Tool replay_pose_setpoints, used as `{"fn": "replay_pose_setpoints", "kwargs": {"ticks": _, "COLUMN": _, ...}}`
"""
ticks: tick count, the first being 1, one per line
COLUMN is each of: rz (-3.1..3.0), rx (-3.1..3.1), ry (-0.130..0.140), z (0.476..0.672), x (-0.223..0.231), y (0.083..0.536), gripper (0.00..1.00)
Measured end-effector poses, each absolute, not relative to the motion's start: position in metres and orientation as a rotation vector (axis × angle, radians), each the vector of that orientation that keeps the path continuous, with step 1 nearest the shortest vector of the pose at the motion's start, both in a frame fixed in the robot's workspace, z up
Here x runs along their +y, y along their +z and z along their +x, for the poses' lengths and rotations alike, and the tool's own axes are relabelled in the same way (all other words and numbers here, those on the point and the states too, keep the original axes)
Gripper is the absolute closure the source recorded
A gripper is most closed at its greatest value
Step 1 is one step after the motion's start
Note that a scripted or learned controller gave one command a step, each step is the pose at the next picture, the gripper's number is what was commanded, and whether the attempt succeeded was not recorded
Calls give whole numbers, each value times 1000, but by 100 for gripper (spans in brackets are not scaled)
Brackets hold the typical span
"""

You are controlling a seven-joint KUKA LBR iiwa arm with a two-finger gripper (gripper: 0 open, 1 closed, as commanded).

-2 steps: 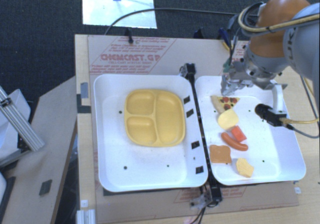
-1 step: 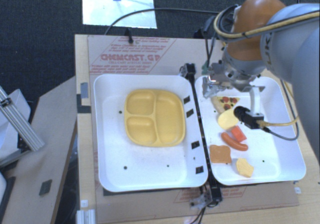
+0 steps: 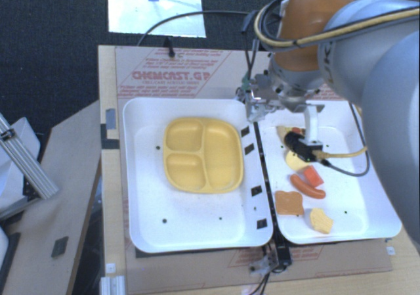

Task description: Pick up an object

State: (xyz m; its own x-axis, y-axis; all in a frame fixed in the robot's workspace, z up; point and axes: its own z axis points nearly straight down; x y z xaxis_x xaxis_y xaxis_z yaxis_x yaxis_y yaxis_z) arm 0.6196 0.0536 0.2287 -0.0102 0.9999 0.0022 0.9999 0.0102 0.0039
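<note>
- Over in the left bin (image 3: 141,221) lies a yellow divided plate (image 3: 202,154), nothing touching it.
- Above the far end of the wall between the bins hangs my claw (image 3: 254,108). Apart or together, I cannot tell, and I see nothing in it.
- Toward the near side of the right bin (image 3: 374,215) lie a brown toast slice (image 3: 289,203), a red sausage (image 3: 307,186) and a yellow wedge (image 3: 321,221), so I judge the pick not yet made.

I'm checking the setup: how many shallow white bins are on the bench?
2. The left shallow white bin holds a yellow divided plastic plate; the right shallow white bin, beside it, holds small toy food pieces. None seems hidden.
</note>
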Motion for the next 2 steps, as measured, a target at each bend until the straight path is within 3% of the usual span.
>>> {"fn": "replay_pose_setpoints", "kwargs": {"ticks": 1, "rz": 2210, "rx": 2231, "ry": 4, "z": 624, "x": 109, "y": 217, "gripper": 100}}
{"fn": "replay_pose_setpoints", "kwargs": {"ticks": 2, "rz": 2215, "rx": 2227, "ry": 2, "z": 624, "x": 106, "y": 217, "gripper": 0}}
